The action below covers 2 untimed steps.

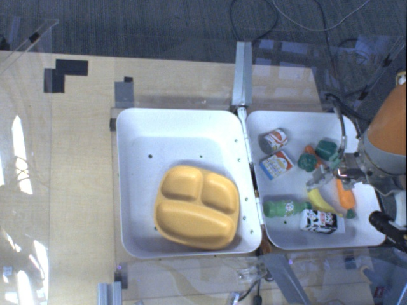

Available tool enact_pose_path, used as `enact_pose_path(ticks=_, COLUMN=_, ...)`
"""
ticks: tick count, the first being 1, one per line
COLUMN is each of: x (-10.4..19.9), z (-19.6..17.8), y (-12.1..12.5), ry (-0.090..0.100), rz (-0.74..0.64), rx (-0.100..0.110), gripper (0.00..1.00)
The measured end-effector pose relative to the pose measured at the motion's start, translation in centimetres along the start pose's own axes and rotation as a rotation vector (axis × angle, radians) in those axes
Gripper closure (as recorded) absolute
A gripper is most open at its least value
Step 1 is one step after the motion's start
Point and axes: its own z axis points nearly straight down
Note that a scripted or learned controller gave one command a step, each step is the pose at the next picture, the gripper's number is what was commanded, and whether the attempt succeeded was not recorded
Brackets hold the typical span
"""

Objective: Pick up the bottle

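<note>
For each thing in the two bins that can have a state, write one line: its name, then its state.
Green plastic bottle: lying on its side, not grasped.
Small silver can: tipped on its side.
White snack carton: lying flat.
Black-and-white cow-print carton: lying flat.
Yellow three-compartment plastic tray: upright, compartments bare.
End effector: low over the toys, finger state unclear.

Yellow tray in left bin, green bottle in right bin

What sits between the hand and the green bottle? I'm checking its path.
In the camera view, a yellow banana lies between the hand and the green bottle in the right bin.
</note>
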Motion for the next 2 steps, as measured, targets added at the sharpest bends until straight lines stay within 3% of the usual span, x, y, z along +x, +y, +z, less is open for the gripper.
enact_pose_path(ticks=1, x=4.8, z=8.8, y=1.7, ry=0.001, rz=0.195, rx=0.002, gripper=0.0)
enact_pose_path(ticks=2, x=4.4, z=11.4, y=-0.1, ry=0.002, rz=0.197, rx=-0.011, gripper=0.0)
